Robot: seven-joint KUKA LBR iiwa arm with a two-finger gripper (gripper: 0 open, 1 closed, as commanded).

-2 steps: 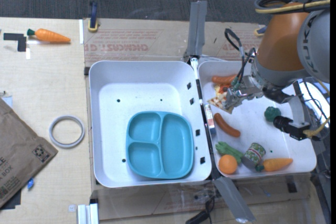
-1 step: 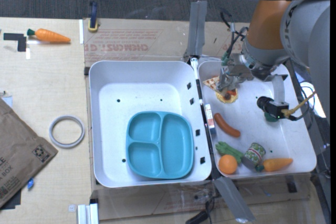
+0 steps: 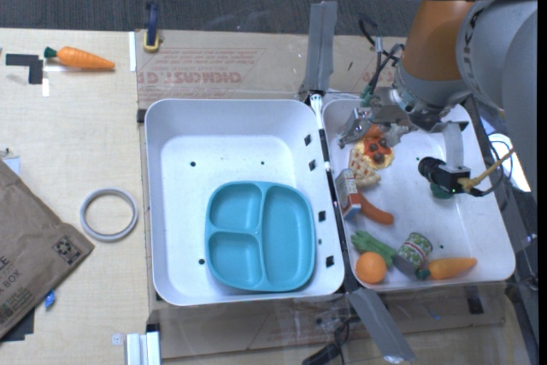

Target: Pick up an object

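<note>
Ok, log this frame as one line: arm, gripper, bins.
arm: over right bin | gripper: above pizza slice, nothing seen held | left bin: blue tray | right bin: pizza slice, orange, carrot, can

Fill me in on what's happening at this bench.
The KUKA arm reaches in from the right, its end effector low over the pizza slice in the right bin. An orange, a can and a carrot lie nearby. The left bin holds a blue divided tray.

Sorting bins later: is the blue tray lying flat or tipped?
Flat: the blue tray rests on the left bin's floor, compartments facing up.
</note>
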